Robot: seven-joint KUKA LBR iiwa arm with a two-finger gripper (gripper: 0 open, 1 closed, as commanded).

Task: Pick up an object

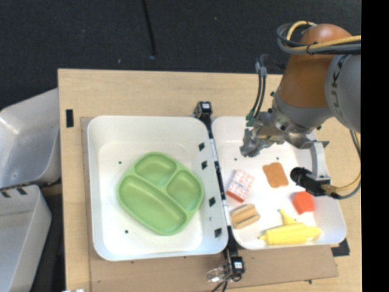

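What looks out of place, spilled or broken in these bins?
Nothing stands out. The green divided plate lies flat in the left bin, turned at an angle to its walls. The pink checked block, the orange block and the yellow toy lie loose in the right bin, none visibly damaged.

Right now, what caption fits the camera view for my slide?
Gripper poised above the cluttered right bin; green divided plate lies in the left bin.

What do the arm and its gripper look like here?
The arm is grey, with a bulbous, glossy orange band above the wrist. Yellow and dark cables loop over its top, and a thin dark cable runs down its side. The gripper is small, of dull grey metal.
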